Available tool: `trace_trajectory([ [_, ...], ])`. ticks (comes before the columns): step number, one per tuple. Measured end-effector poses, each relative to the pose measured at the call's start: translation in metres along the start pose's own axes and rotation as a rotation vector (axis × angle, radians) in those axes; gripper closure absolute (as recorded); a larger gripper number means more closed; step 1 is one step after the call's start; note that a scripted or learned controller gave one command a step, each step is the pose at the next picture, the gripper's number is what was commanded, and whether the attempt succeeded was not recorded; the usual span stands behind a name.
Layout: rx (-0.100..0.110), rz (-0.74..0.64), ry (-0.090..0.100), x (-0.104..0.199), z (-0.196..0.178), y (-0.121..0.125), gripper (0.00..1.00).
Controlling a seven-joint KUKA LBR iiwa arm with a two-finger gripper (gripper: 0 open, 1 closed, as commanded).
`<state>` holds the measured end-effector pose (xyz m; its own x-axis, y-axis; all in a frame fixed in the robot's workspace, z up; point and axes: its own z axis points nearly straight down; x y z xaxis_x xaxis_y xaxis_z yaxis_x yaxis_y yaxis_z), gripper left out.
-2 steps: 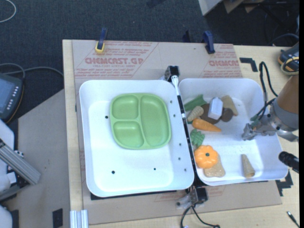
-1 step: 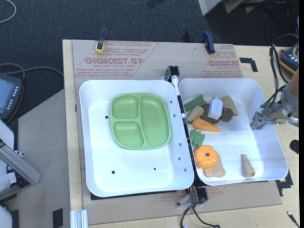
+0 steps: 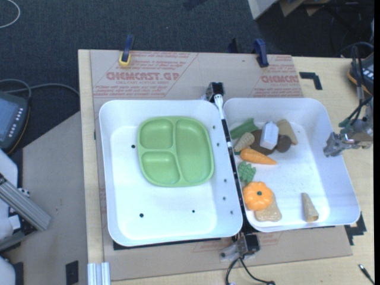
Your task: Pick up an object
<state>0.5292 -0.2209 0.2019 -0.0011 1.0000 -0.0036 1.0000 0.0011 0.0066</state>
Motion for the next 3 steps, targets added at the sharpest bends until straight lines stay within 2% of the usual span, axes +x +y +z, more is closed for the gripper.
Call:
trace_trajectory([
  [1, 0.001, 0.000, 0.001, -0.001, -0.025, 0.001, 1.00],
  [2, 0.009, -0.003, 0.006, 0.044, -0.024, -0.010, 1.00],
  [3, 0.008, -0.004, 0.006, 0.098, -0.032, -0.005, 1.00],
])
